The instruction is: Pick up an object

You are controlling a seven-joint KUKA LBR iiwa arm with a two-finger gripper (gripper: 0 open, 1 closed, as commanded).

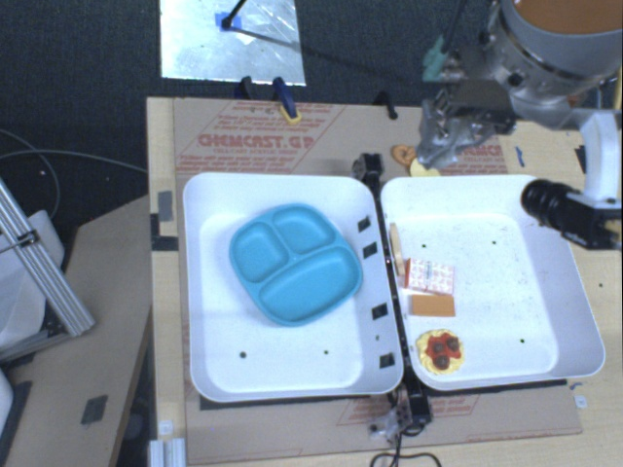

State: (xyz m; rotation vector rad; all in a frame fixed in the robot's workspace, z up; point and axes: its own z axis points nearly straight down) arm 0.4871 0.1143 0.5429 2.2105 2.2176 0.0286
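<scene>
- Objects to pick lie in the right bin, all near its left wall: a patterned packet, an orange slab just below it, and a toy pizza nearest the front edge.
- Left bin holds a blue divided plate.
- Hand hangs over the desk behind the right bin, carrying nothing; whether it is parted or closed I cannot tell.
- Risk: flat items hugging the wall could slip from a pinch or block one side of the grasp.

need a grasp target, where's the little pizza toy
The pizza toy lies in the right bin, near its front-left corner, just below the orange block.
</scene>
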